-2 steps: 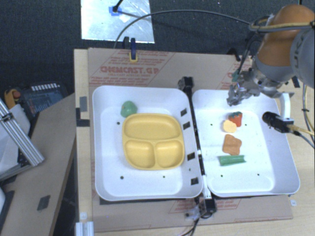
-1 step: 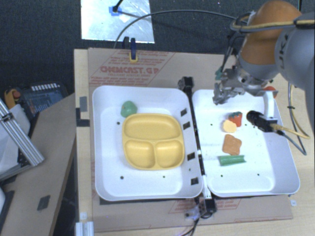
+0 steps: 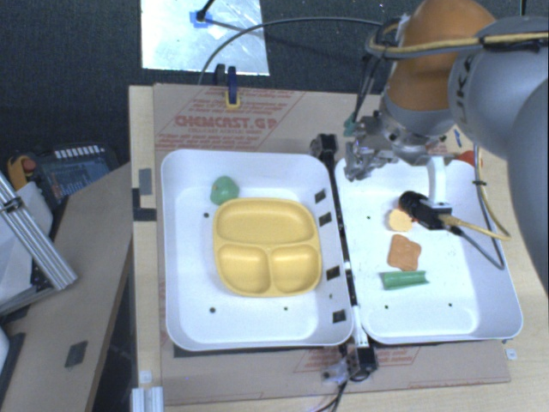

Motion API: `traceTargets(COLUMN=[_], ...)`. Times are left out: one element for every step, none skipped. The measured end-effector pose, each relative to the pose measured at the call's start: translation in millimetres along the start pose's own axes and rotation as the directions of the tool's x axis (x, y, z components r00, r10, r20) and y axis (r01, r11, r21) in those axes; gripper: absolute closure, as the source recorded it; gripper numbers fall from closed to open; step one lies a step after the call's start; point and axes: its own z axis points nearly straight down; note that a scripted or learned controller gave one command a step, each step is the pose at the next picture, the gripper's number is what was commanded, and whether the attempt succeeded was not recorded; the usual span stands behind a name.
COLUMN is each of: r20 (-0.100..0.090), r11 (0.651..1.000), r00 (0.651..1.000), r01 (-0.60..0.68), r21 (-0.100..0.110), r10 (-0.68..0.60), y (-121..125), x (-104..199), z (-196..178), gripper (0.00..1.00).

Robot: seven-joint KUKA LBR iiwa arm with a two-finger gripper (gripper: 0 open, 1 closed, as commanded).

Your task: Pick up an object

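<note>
Camera view is showing you two white bins sitting side by side on a printed cardboard sheet (image 3: 257, 114) that is lying on the table (image 3: 141, 273).

Starting at the left, the left bin (image 3: 184, 307) is holding two things. One green lump (image 3: 225, 189) is resting near the bin's far-left corner, just beside the far-left edge of the one yellow tray (image 3: 266, 221); whether they are touching you cannot tell. The tray is lying flat across the middle of that bin, and you are seeing three compartments in it: one long one along the far side and two smaller ones on the near side.

Moving right, the hand (image 3: 363, 163) is hanging over the far-left corner of the right bin (image 3: 455, 316), close to the wall between the two bins. Whether it is spread or pressed together you cannot tell, and the same goes for whether it is touching the bin floor.

Further right, the right bin is holding three things, all lying well apart from the hand in a rough column. One pale round piece (image 3: 400, 221) is lying farthest back, one orange square piece (image 3: 404, 252) is lying just nearer than it, and one green stick (image 3: 403, 279) is lying nearest to you, turned crosswise. That is making five loose things in the two bins.
</note>
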Motion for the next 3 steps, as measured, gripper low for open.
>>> traceTargets(r20=[0.0,-0.001,0.0], r11=[1.0,1.0,1.0], r00=[1.0,1.0,1.0], r01=[-0.001,0.001,-0.004], r21=[0.003,0.002,0.001], r10=[0.001,-0.001,0.004], y=[-12.1,-19.3,-18.8], x=[46.9,93.9,91.1], z=[3.8,11.3,10.9], gripper=[1.0,1.0,0.0])
